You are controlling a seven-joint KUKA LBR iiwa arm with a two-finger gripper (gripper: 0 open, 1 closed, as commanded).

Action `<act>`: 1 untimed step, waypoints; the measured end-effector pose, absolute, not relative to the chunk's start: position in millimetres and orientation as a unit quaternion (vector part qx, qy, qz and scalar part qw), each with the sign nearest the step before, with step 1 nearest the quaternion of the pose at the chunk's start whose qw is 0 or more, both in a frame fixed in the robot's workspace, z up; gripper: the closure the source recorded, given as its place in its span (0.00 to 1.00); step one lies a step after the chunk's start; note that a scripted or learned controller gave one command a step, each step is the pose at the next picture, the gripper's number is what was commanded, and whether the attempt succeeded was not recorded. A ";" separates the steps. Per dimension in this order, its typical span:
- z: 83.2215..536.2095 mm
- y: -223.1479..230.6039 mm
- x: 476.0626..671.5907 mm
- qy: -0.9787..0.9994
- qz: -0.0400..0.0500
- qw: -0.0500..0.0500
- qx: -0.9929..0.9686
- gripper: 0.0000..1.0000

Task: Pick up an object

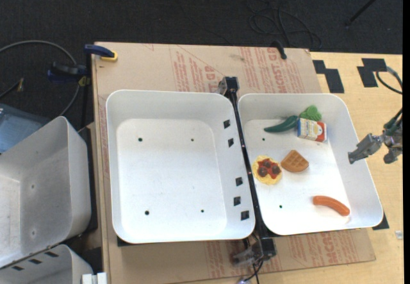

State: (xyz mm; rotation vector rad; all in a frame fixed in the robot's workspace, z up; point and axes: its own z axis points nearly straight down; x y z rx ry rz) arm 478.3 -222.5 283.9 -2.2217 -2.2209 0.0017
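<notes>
Two shallow white bins sit side by side on a brown cardboard-covered surface [192, 68]. The left bin [173, 164] has nothing on its floor but four small dark dots. The right bin [307, 164] holds six toy food items, one of each: a green pepper [282, 125], a leafy green vegetable [311, 112] touching a small juice carton [312, 129] just below it, a brown waffle [295, 162], a small round pizza [268, 170] just beside the waffle on its left, and an orange-red sausage [331, 205] lying alone near the bin's lower right corner, well apart from the rest. The pepper, vegetable and carton cluster in the bin's upper part; the waffle and pizza lie near its middle. The end effector [364, 148] hangs at the right edge of the right bin, above the rim, with nothing between its fingers; whether they are spread or closed I cannot tell at this size. It is near none of the items, and nothing stands between it and them. Black clips [234, 161] line the seam where the bins meet. A large white container [38, 180] stands off the surface to the left, and cables [282, 13] trail across the dark floor beyond.
</notes>
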 end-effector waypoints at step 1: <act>283.9 -222.5 478.3 -0.707 0.001 0.000 -0.707 0.00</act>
